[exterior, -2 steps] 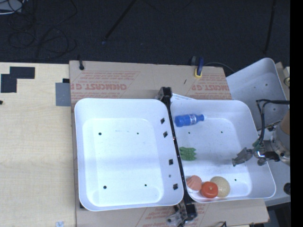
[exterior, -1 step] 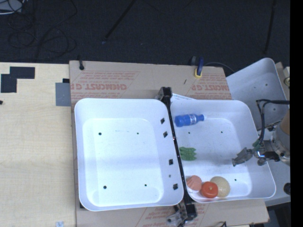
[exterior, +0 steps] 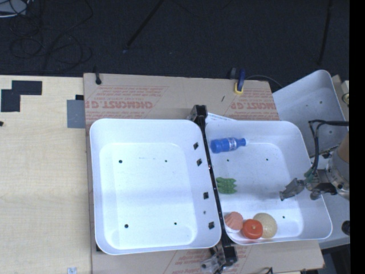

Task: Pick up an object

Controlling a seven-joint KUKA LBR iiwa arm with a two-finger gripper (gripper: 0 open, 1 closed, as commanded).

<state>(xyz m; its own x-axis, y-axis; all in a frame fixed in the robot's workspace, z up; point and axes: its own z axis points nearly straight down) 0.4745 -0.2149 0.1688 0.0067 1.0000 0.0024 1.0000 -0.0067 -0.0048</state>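
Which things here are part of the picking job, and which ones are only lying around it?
For the job:
- blue bottle
- green object
- pink piece
- red round piece
- beige round piece
- tool
- right bin

Lying about:
- left bin
- cardboard sheet
- yellow-and-blue clamp

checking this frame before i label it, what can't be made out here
- Tool: small and dark over the right bin in the camera view; open or shut is too small to tell.
- Arm: cut off by the right edge.
- Beige round item: partly covered by the red round item; its kind is unclear.
- Green item: too small to identify.
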